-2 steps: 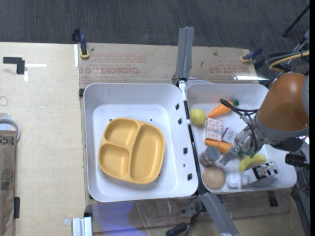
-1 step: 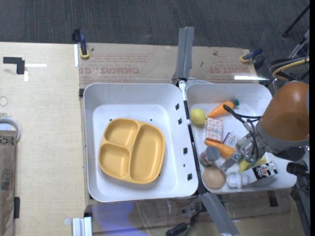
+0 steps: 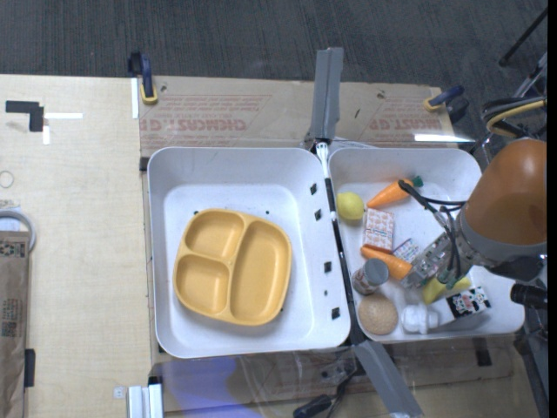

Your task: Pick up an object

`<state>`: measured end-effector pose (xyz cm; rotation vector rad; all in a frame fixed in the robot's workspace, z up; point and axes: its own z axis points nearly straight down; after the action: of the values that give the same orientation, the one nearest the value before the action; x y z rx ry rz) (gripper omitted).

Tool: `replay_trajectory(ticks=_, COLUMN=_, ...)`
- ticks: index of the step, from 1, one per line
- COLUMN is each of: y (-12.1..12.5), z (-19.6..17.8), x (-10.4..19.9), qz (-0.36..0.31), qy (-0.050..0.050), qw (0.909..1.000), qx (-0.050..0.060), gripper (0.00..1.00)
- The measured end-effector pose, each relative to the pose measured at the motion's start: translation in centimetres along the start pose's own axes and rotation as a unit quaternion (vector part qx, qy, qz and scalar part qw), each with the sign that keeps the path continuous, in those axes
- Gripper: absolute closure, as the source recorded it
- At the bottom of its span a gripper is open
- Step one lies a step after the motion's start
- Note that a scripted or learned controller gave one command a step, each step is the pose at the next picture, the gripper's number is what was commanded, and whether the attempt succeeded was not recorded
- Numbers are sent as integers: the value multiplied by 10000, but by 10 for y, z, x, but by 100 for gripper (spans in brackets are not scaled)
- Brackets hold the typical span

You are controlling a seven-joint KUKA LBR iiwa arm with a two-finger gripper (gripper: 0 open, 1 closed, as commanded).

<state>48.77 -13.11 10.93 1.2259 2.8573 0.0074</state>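
From my seat I see the grey arm with its orange band (image 3: 522, 190) reaching in from the right and hanging low over the right-hand shallow white bin (image 3: 452, 159). Its two-finger gripper (image 3: 432, 264) sits down among the clutter near the middle of that bin, and I cannot tell how it is set or whether it has anything.

The things to pick from all lie in this right bin. A small yellow lemon (image 3: 349, 205) rests by the left wall, with an orange toy carrot with a green tip (image 3: 389, 193) just beside it towards the back. A small white printed card packet (image 3: 379, 229) lies below the carrot. A second orange carrot-shaped piece (image 3: 385, 259) lies slantwise under the packet, touching a small grey-topped round jar (image 3: 372, 274). A round tan biscuit-like disc (image 3: 379, 314) sits near the front wall, with a small white lumpy piece (image 3: 418, 320) next to it. A yellow banana-shaped toy (image 3: 435, 289) lies just beside the gripper, and a black-and-white patterned block (image 3: 468, 301) sits towards the front right.

The left-hand shallow white bin (image 3: 165, 251) holds a yellow three-compartment plastic plate (image 3: 233, 266), lying flat near its middle.
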Motion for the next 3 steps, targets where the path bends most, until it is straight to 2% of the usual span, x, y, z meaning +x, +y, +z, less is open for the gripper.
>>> replay_trajectory(ticks=1, y=105, z=-80, x=8, qz=619, qy=133, qw=9979, qx=98, gripper=100)
replay_trajectory(ticks=2, y=151, z=-118, x=16, qz=1354, qy=119, qw=9907, qx=109, gripper=100)
replay_trajectory(ticks=3, y=152, z=-126, x=15, qz=1345, qy=115, qw=9908, qx=119, gripper=100)
